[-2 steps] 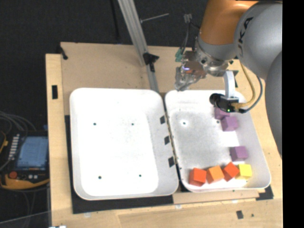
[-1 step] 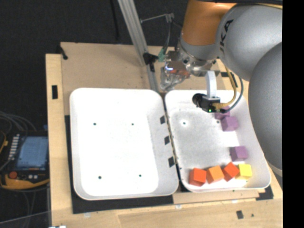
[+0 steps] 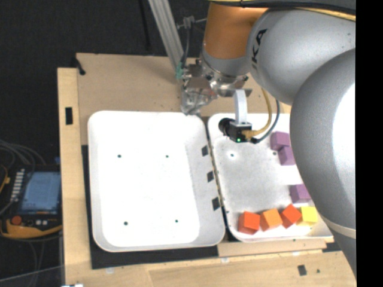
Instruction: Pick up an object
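Note:
My gripper (image 3: 192,102) hangs over the far rim where the two bins meet, at the back right corner of the left bin (image 3: 102,178). It looks small and blurred, below the orange band of the arm. In the right bin (image 3: 239,172), several blocks lie along the near edge: a red-orange block (image 3: 249,222), an orange block (image 3: 270,219), a red block (image 3: 291,214) and a yellow block (image 3: 309,213). Purple blocks (image 3: 281,145) sit by the right wall, partly hidden by the arm, with another purple block (image 3: 298,192) lower down. All blocks lie well apart from the gripper.
A slanted metal rail (image 3: 164,26) rises behind the bins close to the gripper. A black fitting with a cable (image 3: 235,130) hangs from the wrist over the right bin's far end. A blue-screened device (image 3: 39,193) sits off the bench at left.

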You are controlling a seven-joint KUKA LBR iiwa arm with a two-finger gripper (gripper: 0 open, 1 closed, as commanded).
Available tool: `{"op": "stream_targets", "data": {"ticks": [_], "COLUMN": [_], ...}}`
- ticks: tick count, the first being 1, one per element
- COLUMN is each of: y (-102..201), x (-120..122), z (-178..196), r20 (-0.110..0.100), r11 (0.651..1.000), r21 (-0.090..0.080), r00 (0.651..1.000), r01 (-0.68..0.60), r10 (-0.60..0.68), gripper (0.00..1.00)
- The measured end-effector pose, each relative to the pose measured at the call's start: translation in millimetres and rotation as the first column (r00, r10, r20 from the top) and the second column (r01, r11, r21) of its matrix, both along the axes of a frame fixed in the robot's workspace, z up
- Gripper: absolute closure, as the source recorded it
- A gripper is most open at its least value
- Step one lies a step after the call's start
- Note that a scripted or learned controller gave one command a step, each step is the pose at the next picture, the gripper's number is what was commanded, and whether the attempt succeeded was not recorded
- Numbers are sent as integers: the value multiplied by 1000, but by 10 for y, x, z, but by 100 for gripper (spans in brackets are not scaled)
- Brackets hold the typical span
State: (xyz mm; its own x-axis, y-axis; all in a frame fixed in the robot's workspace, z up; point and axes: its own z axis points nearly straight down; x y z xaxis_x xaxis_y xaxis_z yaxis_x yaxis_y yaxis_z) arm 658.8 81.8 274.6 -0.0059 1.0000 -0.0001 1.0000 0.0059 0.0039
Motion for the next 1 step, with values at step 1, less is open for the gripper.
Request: {"op": "stream_targets", "data": {"ticks": [1], "y": [-23], "x": [0], "z": [5], "r20": [0], "r11": [1000], "r21": [-1], "r00": [1000], "r01": [3], "r10": [-3], "gripper": [0]}}
